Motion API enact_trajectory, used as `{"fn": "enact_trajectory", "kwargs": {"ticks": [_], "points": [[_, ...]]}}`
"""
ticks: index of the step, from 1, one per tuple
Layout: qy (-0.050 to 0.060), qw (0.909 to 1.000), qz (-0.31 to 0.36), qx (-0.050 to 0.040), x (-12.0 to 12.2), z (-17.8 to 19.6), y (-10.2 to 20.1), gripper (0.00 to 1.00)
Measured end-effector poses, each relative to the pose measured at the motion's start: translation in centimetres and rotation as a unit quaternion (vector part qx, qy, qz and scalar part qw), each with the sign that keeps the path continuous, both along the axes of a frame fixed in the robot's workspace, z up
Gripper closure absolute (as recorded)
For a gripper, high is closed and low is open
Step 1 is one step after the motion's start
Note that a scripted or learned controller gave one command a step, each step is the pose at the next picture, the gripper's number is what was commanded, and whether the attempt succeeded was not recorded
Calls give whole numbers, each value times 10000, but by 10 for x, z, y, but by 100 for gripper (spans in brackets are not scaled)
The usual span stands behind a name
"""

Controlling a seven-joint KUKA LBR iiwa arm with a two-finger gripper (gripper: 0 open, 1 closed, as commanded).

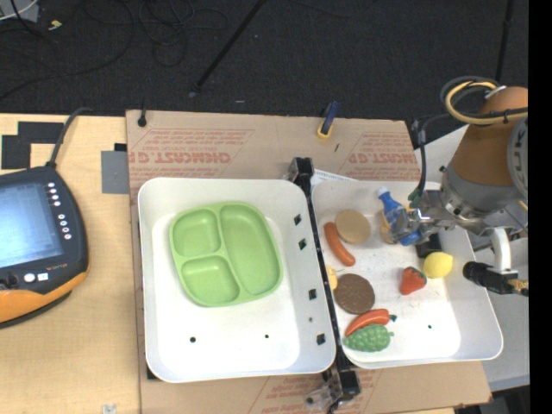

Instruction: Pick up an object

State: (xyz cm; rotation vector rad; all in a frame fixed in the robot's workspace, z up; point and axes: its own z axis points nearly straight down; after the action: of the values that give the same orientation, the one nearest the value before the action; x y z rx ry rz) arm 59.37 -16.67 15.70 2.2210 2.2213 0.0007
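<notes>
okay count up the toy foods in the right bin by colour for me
Red or orange: 3, the sausage, strawberry and pepper
Brown or tan: 2, the tan disc and brown disc
Yellow: 1, the lemon
Green: 1, the green bunch
Total: 7

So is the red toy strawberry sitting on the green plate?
No, the red toy strawberry lies in the right white bin, away from the green divided plate.

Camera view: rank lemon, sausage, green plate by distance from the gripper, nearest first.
Gripper sits at the right bin's upper right.
1. Lemon: just below and right of it, right bin.
2. Sausage: to its left, near the right bin's left wall.
3. Green plate: farthest, in the left bin.
</notes>
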Motion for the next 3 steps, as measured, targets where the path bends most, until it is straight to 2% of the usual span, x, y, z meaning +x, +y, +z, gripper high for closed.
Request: {"fn": "enact_trajectory", "kwargs": {"ticks": [1,2,3], "points": [[-1,10000,-2,-3,9,56,-5,100],[13,10000,2,3,9,70,-6,100],[37,10000,16,14,1,61,48,100]]}}
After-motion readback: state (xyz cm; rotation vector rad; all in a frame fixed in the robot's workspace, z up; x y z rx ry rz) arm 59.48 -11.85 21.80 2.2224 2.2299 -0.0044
